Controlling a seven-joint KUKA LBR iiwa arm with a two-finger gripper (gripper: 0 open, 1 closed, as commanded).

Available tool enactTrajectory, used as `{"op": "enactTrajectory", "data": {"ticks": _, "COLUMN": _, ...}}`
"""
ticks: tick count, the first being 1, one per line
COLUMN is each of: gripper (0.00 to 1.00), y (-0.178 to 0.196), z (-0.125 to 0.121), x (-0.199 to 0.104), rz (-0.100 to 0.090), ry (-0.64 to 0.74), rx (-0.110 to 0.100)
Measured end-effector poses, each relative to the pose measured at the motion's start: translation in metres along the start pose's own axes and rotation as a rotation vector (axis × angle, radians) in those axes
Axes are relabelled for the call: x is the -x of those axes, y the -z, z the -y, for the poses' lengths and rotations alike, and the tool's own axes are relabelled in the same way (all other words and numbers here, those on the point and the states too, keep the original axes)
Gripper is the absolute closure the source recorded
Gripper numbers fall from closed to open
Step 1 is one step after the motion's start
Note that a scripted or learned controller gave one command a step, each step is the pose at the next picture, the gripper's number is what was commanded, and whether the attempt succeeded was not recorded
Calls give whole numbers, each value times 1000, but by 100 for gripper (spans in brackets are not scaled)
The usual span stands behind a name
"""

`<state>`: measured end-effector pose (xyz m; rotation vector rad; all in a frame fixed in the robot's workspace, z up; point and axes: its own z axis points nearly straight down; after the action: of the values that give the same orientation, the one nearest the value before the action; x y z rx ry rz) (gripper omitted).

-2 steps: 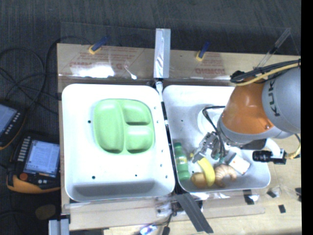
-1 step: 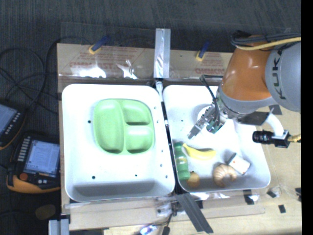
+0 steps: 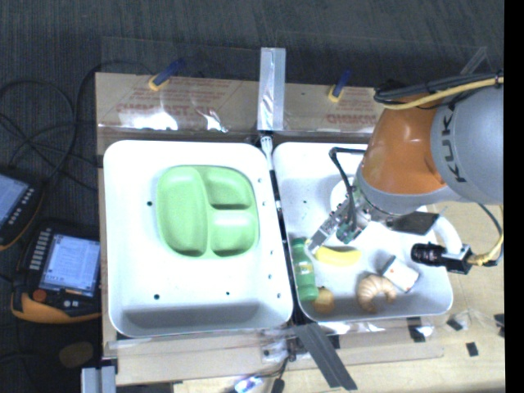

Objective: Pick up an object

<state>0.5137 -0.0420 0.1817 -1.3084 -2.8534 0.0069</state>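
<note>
The arm leans in over the right bin (image 3: pixel 282 219), its orange band sitting above the wrist, and the gripper (image 3: pixel 339 229) hangs low just above a yellow banana-shaped toy (image 3: pixel 336 255). I cannot tell from here whether it is closed or parted. Nothing shows as held by it.

The yellow toy lies flat on the bin floor, directly below the gripper, with its long axis running roughly left to right and its tapered end pointing toward the green bottle (image 3: pixel 304 270). That bottle lies along the bin's left wall, its long axis running from the back of the bin to the front. Toward the front wall sit a small brown round piece (image 3: pixel 324 300) and a tan shell-like object (image 3: pixel 373 291). In the left bin (image 3: pixel 131 301) rests a green divided tray (image 3: pixel 206 209).
</note>
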Motion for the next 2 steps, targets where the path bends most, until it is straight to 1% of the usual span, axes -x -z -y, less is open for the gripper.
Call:
{"op": "enactTrajectory", "data": {"ticks": 1, "gripper": 100, "y": 0, "z": -38, "x": 12, "rz": -1, "ry": 19, "rx": 2}}
{"op": "enactTrajectory", "data": {"ticks": 2, "gripper": 100, "y": -6, "z": 41, "x": 41, "rz": 0, "ry": -74, "rx": 0}}
